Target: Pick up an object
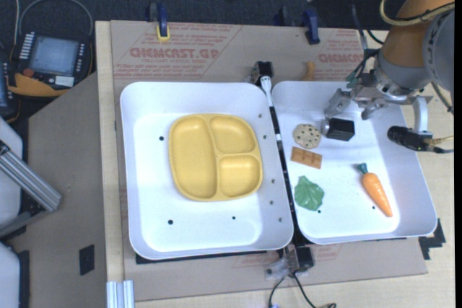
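**Gripper low in the right bin beside the cookie, nothing in its fingers**

Two shallow white bins sat side by side on the bench. The left bin (144, 220) held a yellow divided plate (215, 156) with three compartments, lying flat near the bin's middle. The right bin (411, 216) held four small toys. A round chocolate-chip cookie (307, 134) lay near its left wall, with an orange wafer-like cracker (306, 157) just below it. Farther toward the near edge lay a green lettuce leaf (309, 194). A carrot (376, 192) with a green top lay well apart from these, toward the bin's right side, angled with its tip pointing at the near right corner.

The arm (415, 25) reached in from the upper right, its orange band above the wrist. The gripper (338, 128) hung low over the far part of the right bin, just right of the cookie. Whether its jaws stood wide or narrow could not be told from this angle, and no object was visible between them.
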Tool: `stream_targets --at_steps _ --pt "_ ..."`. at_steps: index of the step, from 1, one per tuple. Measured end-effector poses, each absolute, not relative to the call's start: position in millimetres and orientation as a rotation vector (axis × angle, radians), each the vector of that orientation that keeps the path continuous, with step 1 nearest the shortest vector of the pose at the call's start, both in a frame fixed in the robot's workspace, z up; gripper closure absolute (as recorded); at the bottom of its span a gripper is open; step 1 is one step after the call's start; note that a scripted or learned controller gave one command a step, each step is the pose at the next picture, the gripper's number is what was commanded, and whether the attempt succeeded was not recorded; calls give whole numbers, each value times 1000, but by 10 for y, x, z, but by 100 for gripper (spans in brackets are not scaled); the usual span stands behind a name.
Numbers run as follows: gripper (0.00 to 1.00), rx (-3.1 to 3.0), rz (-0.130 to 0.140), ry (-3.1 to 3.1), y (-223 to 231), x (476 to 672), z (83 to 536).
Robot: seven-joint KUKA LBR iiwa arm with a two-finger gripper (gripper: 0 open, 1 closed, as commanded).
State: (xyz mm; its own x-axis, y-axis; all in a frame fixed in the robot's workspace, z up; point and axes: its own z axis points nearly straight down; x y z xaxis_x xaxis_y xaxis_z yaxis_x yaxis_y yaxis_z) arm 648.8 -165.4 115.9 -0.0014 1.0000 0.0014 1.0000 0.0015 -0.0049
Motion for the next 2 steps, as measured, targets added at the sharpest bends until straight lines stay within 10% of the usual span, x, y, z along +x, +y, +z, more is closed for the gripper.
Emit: stream_targets --at_steps 1,2 --pt "100 -2220 -1 -2225 -1658 6501 1300" --pt "100 -2225 -6 -2229 -1667 6591 1918"
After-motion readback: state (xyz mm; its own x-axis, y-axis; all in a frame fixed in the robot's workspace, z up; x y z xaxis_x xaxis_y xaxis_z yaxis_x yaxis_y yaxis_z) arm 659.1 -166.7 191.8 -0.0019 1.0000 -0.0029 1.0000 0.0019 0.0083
